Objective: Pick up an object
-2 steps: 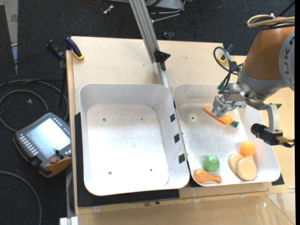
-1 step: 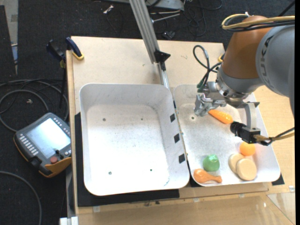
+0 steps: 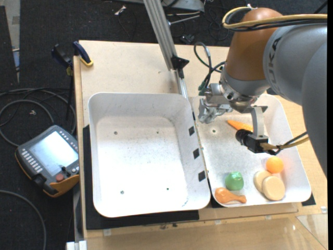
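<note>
My gripper (image 3: 209,111) hangs low over the far left corner of the right bin (image 3: 221,152), just beside the wall between the two bins. An orange carrot-like piece (image 3: 240,124) lies a little to its right, partly under the wrist. Near the bin's front edge sit a green ball (image 3: 234,180), an orange gourd-shaped piece (image 3: 229,195), a small orange ball (image 3: 274,164) and two beige rounded pieces (image 3: 269,186). Nothing is visibly held by the gripper.
The left bin (image 3: 136,96) lies beside the right one, sharing a raised wall. A slanted metal pole (image 3: 161,30) crosses above the bins' far edge. A black cable fitting (image 3: 252,139) hangs from the arm over the right bin. A teach pendant (image 3: 49,160) rests on the floor at left.
</note>
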Tool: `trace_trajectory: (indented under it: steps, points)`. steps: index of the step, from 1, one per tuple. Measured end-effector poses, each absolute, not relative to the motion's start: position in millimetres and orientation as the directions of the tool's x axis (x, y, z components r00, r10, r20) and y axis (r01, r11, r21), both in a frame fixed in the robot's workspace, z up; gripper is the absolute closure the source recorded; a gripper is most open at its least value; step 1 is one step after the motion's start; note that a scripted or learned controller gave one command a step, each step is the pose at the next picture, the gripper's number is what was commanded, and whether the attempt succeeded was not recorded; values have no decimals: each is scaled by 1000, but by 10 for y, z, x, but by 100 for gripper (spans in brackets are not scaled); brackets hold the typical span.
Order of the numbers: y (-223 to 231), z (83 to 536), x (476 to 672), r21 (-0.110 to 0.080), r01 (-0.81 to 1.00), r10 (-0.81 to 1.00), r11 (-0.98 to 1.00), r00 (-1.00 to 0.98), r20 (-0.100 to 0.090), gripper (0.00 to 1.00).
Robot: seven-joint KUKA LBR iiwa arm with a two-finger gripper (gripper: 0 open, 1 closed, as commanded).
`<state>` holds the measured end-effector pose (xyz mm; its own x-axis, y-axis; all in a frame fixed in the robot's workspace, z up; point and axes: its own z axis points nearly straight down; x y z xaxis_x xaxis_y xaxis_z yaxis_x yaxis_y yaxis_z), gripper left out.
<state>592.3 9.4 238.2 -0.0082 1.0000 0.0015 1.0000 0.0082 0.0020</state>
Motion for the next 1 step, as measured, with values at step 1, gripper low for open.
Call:
trace_trajectory:
  steps: [1]
  points:
    - [614,2472,6009,2,1000,1000,8,-8,2,100]
